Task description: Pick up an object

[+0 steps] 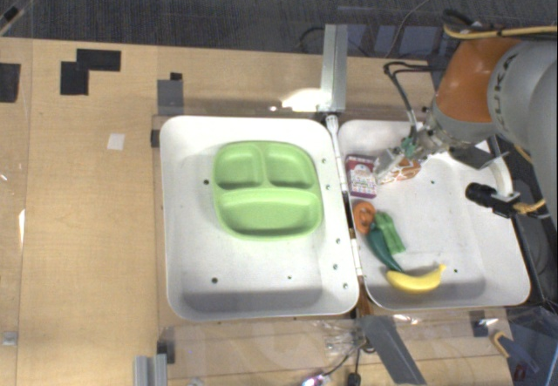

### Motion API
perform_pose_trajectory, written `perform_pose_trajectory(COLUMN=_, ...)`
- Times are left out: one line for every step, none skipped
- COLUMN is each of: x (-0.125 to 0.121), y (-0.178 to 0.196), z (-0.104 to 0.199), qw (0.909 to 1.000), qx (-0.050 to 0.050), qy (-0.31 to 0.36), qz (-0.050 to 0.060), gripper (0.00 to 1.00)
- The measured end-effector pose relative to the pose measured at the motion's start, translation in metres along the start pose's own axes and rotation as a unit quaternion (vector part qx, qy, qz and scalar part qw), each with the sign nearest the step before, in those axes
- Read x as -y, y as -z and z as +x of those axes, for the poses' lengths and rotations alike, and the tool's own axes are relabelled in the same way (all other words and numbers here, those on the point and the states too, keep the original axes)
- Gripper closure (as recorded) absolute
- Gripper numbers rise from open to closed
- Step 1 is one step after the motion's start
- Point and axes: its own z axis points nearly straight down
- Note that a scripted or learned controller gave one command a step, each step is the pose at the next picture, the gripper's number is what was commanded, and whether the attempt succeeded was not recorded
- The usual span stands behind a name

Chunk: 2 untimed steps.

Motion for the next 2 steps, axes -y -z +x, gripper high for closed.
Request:
perform_pose_trajectory(x=0.01, y=0.017, z=-0.033, qw=0.9996, qx=-0.014, qy=-0.016, qz=0.017, gripper=0.0)
perform_pose_trajectory(x=0.03, y=0.016, z=0.01, qw=0.9995, qx=-0.009, qy=0.03, qz=0.01, gripper=0.0)
